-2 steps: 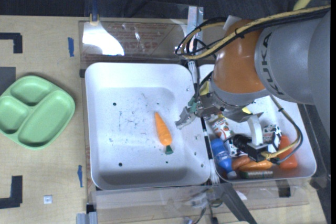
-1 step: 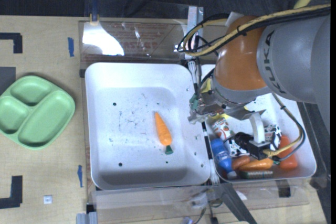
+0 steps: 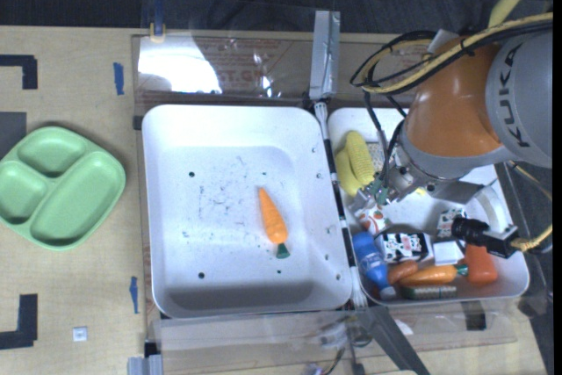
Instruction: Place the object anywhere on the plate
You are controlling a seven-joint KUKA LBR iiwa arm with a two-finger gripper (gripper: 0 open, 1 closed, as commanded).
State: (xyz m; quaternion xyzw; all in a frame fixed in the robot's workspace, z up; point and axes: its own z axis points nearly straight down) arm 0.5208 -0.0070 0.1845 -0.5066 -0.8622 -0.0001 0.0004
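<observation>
Toy carrot (image 3: 273, 222) lying near the middle of the left bin (image 3: 176, 132), green divided plate (image 3: 58, 186) at the worktop's left edge, arm low over the cluttered right bin (image 3: 514, 277), jaws (image 3: 379, 196) perhaps beside the toy corn (image 3: 355, 161), their state unclear.

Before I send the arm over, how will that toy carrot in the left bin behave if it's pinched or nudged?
The carrot looks like smooth moulded plastic, so probably stiff and light. Its tapered, rounded body may slip out of a pinch near the narrow end, so grip the thick middle. Lying alone on the flat floor of the left bin, it would likely roll or pivot if nudged sideways.
</observation>
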